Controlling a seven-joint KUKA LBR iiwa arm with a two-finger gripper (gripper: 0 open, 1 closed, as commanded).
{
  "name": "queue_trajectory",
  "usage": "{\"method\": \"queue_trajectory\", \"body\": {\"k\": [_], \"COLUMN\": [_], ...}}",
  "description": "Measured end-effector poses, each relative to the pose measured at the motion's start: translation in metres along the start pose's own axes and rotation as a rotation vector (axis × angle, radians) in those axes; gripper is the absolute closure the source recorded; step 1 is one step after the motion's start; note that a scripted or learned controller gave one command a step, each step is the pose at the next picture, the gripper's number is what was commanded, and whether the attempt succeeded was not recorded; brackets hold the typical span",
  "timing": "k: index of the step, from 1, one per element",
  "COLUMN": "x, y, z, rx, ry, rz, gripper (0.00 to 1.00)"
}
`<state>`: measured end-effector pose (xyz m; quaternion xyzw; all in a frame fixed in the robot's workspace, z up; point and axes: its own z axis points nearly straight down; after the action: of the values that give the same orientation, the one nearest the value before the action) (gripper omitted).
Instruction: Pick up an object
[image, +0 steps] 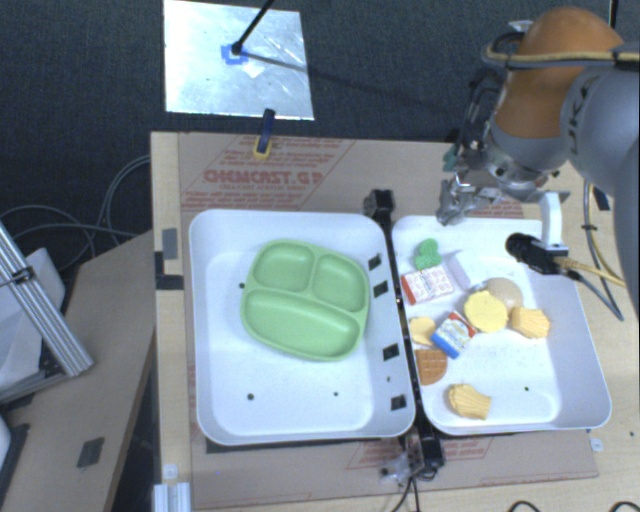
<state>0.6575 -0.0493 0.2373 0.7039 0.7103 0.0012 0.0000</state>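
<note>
Poised above the far rim of the toy-food bin, nothing yet in my grip

My gripper (458, 200) hangs over the far edge of the right bin (580, 400); its tips look close together with nothing between them, though I cannot tell for sure. Nearest below me lies a small green toy (427, 252), just beside a red-and-white packet (428, 287) whose long axis runs roughly left to right, tilted slightly. To pick cleanly, I judge I should drop straight onto one piece that stands apart, jaws set across its short side, clear of the bin wall and the crowded yellow pieces (488, 312). The left bin (215, 400) carries a green divided plate (305, 299), its length running diagonally.
</note>
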Motion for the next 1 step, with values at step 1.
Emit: {"method": "queue_trajectory", "body": {"k": [1], "x": [0.0575], "y": [-0.0201], "z": [0.0011], "rx": [0.002], "ry": [0.001], "rz": [-0.001], "gripper": [1.00]}}
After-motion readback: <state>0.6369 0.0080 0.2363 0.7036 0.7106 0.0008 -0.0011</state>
